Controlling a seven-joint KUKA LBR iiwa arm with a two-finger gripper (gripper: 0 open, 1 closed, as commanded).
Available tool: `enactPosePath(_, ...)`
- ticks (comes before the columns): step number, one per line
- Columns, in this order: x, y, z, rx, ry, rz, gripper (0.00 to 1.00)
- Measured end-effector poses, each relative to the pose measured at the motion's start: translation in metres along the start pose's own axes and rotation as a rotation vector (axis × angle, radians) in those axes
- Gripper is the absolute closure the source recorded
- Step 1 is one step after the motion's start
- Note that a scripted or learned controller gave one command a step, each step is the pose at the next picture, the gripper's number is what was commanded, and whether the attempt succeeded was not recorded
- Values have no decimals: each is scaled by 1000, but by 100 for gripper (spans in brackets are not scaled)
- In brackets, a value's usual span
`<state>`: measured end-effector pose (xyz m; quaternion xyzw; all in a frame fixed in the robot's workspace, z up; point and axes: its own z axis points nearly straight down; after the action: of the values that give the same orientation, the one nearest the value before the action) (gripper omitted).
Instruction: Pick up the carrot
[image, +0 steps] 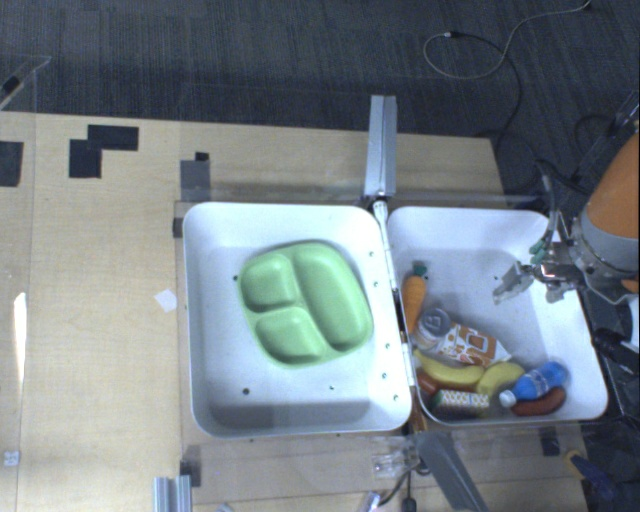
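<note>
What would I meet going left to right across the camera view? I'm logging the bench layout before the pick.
Green divided plate in the left bin → carrot at the right bin's left wall → blue bottle → tool.

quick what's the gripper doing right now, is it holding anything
Gripper: open, holding nothing, above the right bin, apart from the carrot lying by the bin's left wall.
</note>
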<state>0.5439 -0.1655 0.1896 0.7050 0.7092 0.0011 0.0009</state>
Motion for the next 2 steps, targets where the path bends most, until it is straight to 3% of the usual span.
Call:
enactPosePath(1, 51, 1, 100, -11, -1, 92, 0)
enactPosePath(2, 53, 4, 88, -17, 0, 91, 100)
